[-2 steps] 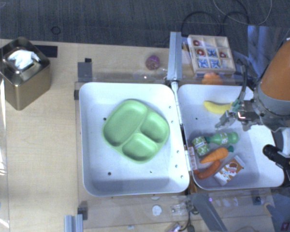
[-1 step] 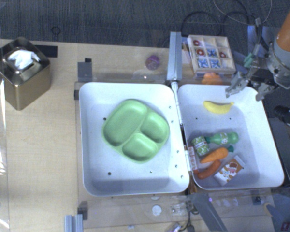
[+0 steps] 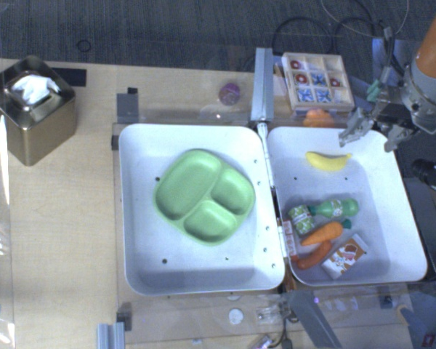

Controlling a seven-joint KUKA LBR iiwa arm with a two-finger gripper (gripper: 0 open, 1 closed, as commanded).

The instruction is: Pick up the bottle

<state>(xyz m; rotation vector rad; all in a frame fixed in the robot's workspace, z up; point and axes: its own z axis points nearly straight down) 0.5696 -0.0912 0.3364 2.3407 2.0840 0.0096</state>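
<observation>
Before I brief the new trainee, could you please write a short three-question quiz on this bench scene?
1. True or false: the green bottle lies in the same bin as the green divided plate.
2. Which item lies nearest the pincer? A) banana B) carrot C) small carton
3. Fill in: the metal tissue box stands on the bench to the ____ of both bins in the camera view.

Key
1. False; the bottle is in the right bin, the plate in the left bin.
2. A
3. left
</observation>
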